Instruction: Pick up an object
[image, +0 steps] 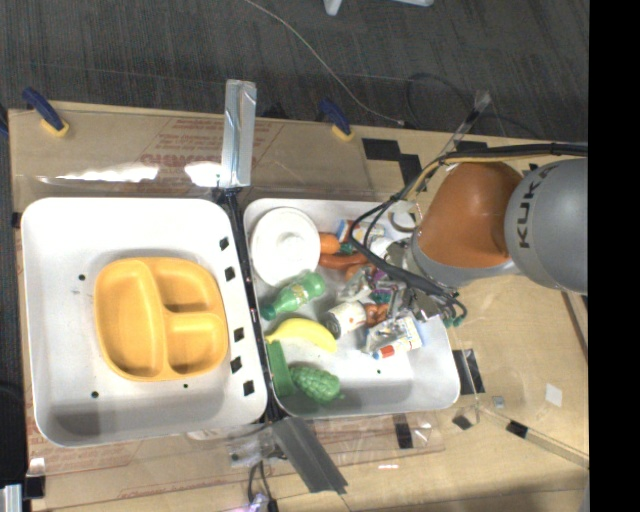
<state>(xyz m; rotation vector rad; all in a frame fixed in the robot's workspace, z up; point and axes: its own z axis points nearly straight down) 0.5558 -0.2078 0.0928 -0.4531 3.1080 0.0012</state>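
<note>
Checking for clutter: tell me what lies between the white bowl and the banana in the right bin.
In the camera view, a green bottle lies tilted between the white bowl and the banana.

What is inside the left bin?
A yellow divided tray lies in the left bin. Whatever is under the tray is covered.

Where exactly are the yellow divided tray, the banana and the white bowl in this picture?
yellow divided tray (160, 318): camera view, on the ridge between its compartments, in the left bin.
banana (303, 333): camera view, on the middle of its curved body, in the right bin.
white bowl (285, 245): camera view, on its centre, at the right bin's far corner.
</note>
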